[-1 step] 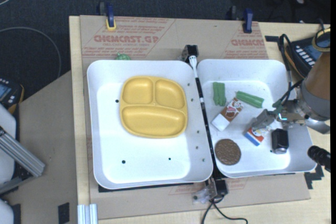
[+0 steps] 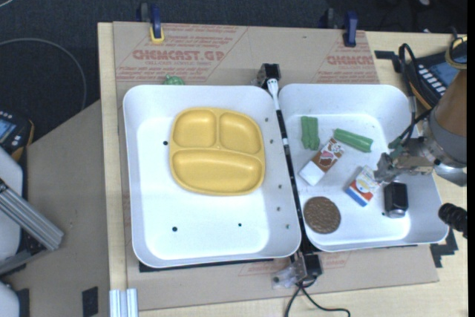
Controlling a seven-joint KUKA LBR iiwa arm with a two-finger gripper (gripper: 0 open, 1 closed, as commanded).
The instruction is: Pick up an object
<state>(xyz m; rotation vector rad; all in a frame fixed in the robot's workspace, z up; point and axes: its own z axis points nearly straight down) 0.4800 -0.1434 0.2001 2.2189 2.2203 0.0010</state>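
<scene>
Lying just left of fingers (image 2: 386, 168): small carton (image 2: 361, 188).

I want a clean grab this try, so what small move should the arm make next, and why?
Probably lower the pincer slightly onto the small blue and white carton. It hangs at that carton's right edge in the right bin, and nothing shows between its fingers.
</scene>
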